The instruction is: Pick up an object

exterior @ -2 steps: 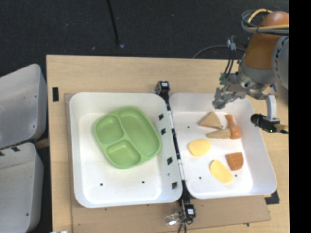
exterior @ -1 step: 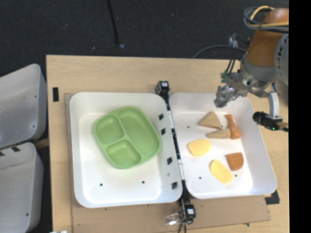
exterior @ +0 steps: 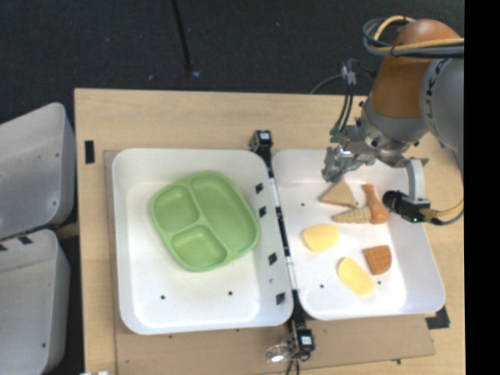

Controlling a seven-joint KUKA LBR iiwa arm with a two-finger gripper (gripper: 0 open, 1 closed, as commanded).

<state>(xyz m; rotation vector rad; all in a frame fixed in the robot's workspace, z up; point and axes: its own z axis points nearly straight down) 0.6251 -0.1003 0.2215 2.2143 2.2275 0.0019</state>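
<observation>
My gripper (exterior: 338,168) hangs over the back of the right bin (exterior: 312,287), just above and left of a tan wedge (exterior: 340,194). An ice-cream cone piece (exterior: 353,215) lies below the wedge, beside an orange stick-like piece (exterior: 373,203). Further forward lie a yellow oval (exterior: 320,237), a second yellow oval (exterior: 355,276) and a brown-orange block (exterior: 378,259). Nothing shows between the gripper and the wedge but a small gap.
The left bin (exterior: 133,287) holds a green divided plate (exterior: 205,219). Black clips (exterior: 261,140) sit along the seam between the bins. Bare bench edge (exterior: 94,116) surrounds both bins.
</observation>
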